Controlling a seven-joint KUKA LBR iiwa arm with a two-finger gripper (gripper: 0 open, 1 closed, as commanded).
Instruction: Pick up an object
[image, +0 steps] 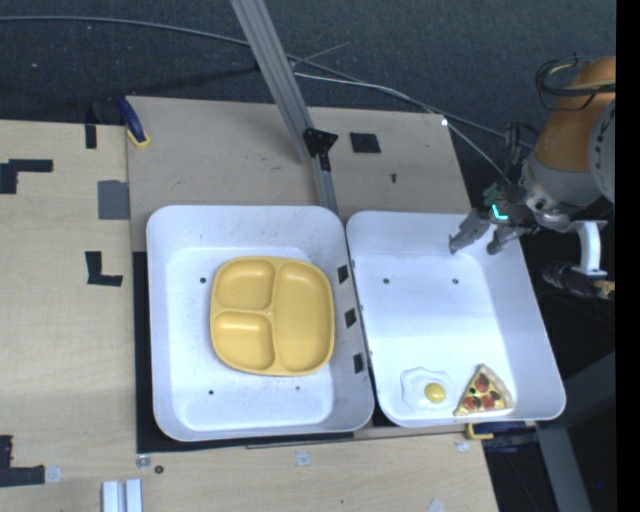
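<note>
Nearest us, bottom of the right bin (520, 300): a toy fried egg (426, 388) and, just right of it, a toy pizza slice (485, 391), both lying flat on the bin floor at its near edge, close together but apart afaict. Those are the only loose pick candidates on that side. Left bin (165, 300) carries a yellow divided plate (272, 315), three compartments, sat roughly mid-bin, nothing in them.

Now the arm: orange band and grey wrist coming in from the right, gripper (478, 238) hovering over the far right corner of the right bin. Jaws look spread, two dark fingers splayed apart, nothing between them. So no grip on anything. Whether the tips are touching the bin floor or just above it, can't tell from this angle.

Step in hand, my read: approach phase, pick not yet begun. The gripper's well apart from egg and pizza, they're at the near end, it's at the far end.

Next move calls for a travel toward the near edge, line up over one item, then descend w/ jaws open. Both toys are thin and flat, so the fingers prob need to get right down to the bin floor to catch an edge. Pizza sits close to the near right corner wall, tight room there; egg has more free space round it, likely the easier pick. The counter (60, 300) around the bins plays no part.
</note>
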